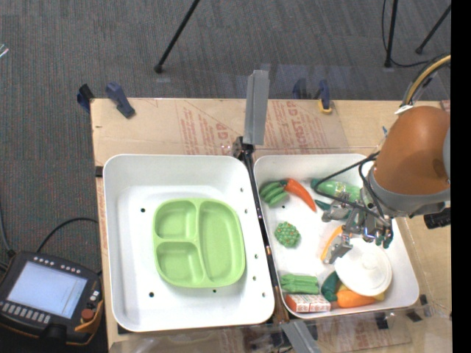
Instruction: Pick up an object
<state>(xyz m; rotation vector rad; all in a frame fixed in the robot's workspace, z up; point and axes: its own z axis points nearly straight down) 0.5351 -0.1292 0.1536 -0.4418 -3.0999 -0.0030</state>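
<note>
Hand (346, 243) hovered low in right bin (409, 271), grip state hidden by wrist | likely target: small orange piece (330, 243) beside it | left bin held green tray (199, 242), untouched

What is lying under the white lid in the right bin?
Under the white lid an orange piece and a dark green piece stick out at its lower left edge. The lid covers the rest of them, so their full shapes are hidden.
</note>
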